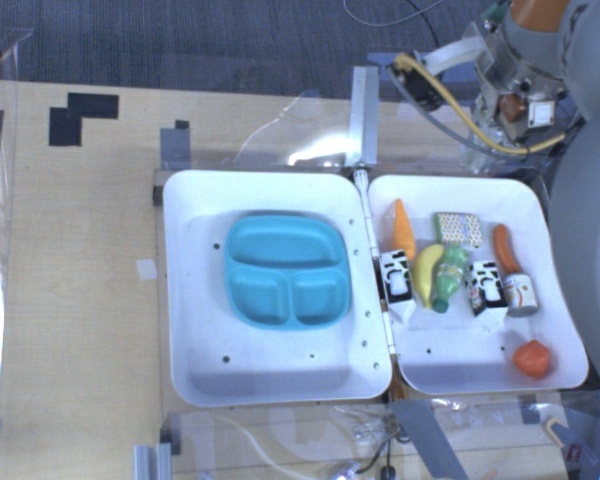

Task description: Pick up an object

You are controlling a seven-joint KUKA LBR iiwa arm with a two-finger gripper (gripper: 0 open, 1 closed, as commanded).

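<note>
Gripper [512, 108]: beyond the far rim of the right bin [450, 353], well apart from its contents; open or closed cannot be told; no item seen in it.

Right bin, contents: carrot [404, 230]; banana [426, 271] touching green bottle [447, 280]; patterned box [459, 229]; sausage [506, 249]; two cartons [396, 276]; small can [521, 295]; red tomato [532, 359] near the front corner.

Left bin [195, 268]: blue divided plate [285, 270].

Progress, as judged: nothing lifted; choice of item, descent, grasp and lift all remain.
</note>
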